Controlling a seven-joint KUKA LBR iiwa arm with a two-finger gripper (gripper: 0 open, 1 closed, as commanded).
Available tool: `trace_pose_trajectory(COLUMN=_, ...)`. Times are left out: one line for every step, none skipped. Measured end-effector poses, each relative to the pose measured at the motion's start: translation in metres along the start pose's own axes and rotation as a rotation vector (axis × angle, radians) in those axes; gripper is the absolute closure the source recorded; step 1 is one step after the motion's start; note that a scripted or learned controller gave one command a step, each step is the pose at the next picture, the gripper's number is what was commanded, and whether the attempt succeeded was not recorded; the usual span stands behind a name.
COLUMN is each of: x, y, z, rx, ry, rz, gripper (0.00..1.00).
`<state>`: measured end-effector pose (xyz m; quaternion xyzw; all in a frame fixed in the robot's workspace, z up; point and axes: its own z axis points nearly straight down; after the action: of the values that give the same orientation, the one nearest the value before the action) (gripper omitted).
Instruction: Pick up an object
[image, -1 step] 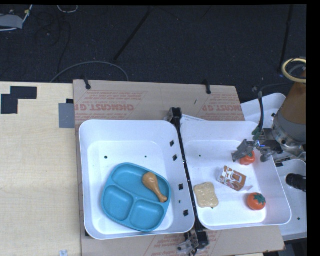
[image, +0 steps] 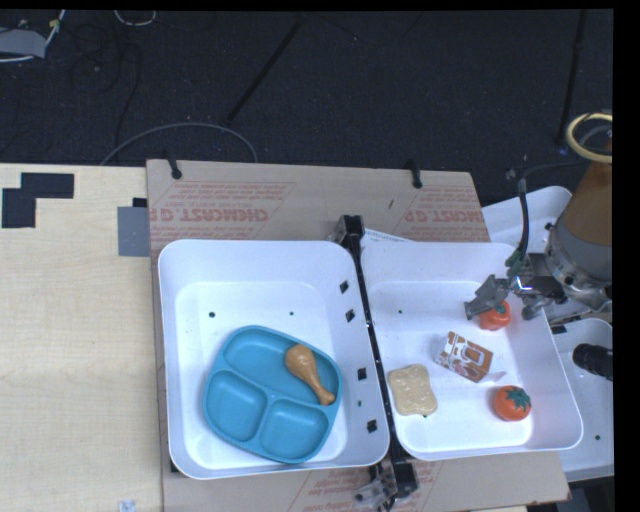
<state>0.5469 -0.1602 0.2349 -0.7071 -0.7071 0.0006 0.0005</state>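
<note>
The end effector (image: 497, 303) is seen low in the right bin (image: 440, 268), an orange tomato toy (image: 494, 318) tucked right under it; grip state can't be told.

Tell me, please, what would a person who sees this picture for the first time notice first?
Probably the bright blue divided plate in the left bin, with a tan toy drumstick lying on it. Next, the gripper at the upper right of the right bin, right at a small orange toy. In front of it lie a brown and white packet, a beige cracker-like piece and a second orange toy.
</note>
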Motion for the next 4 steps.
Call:
trace_pose_trajectory(x=0.002, y=-0.008, z=0.046, rx=0.006, ry=0.002, rz=0.000, gripper=0.00)
trace_pose_trajectory(x=0.010, y=-0.004, z=0.095, rx=0.006, ry=0.003, rz=0.001, gripper=0.00)
trace_pose_trajectory(x=0.010, y=-0.004, z=0.127, rx=0.001, ry=0.001, rz=0.000, gripper=0.00)
trace_pose_trajectory(x=0.009, y=-0.005, z=0.119, rx=0.004, ry=0.002, rz=0.005, gripper=1.00)
